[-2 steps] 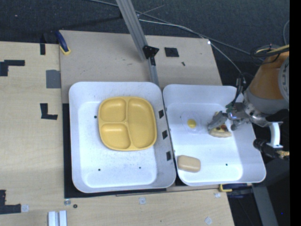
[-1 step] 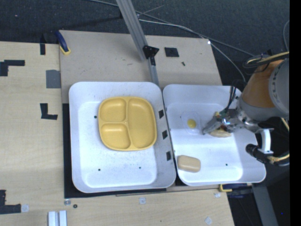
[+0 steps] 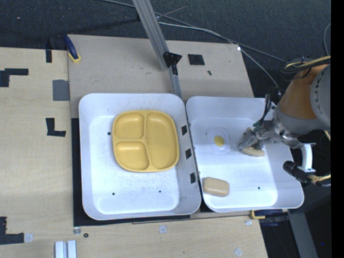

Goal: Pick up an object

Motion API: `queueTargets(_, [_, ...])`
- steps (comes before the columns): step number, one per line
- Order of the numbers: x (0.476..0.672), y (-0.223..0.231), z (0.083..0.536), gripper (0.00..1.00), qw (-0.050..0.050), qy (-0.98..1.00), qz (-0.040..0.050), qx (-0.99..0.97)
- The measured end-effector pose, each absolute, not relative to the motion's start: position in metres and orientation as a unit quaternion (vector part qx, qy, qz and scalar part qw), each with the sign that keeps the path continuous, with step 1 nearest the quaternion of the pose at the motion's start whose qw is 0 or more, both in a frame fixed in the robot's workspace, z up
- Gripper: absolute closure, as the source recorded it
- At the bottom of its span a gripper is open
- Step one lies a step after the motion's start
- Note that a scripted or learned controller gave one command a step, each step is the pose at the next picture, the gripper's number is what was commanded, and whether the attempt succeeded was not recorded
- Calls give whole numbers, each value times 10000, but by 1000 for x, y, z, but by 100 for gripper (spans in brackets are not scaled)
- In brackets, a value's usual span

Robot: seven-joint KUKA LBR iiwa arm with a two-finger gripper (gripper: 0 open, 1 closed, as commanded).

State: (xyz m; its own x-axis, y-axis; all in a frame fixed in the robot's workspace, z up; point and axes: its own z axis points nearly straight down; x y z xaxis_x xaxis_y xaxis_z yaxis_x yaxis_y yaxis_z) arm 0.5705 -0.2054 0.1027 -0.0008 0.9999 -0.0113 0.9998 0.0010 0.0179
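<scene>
In the right bin (image 3: 269,198) my gripper (image 3: 250,142) reaches in from the right and hangs low over the bin floor. A small tan piece (image 3: 253,152) lies right under its tip, partly hidden by it; whether they touch I cannot tell. A small round yellow object (image 3: 219,141) sits on the floor just left of the gripper. A beige rounded block (image 3: 215,187) lies near the bin's front left corner.
The left bin (image 3: 97,192) holds a yellow three-compartment plate (image 3: 145,141). A grey metal pole (image 3: 156,31) slants across the bench behind the bins. The arm's orange band (image 3: 301,98) sits over the right bin's right rim.
</scene>
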Motion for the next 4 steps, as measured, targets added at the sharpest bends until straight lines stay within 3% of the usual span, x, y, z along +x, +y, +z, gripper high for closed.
queueTargets(1, [576,-207,146,100,11,7075,6,7067])
queueTargets(3, [579,-206,252,100,18,7077,10,7065])
queueTargets(4, [580,-156,238,100,-8,7088,-6,7054])
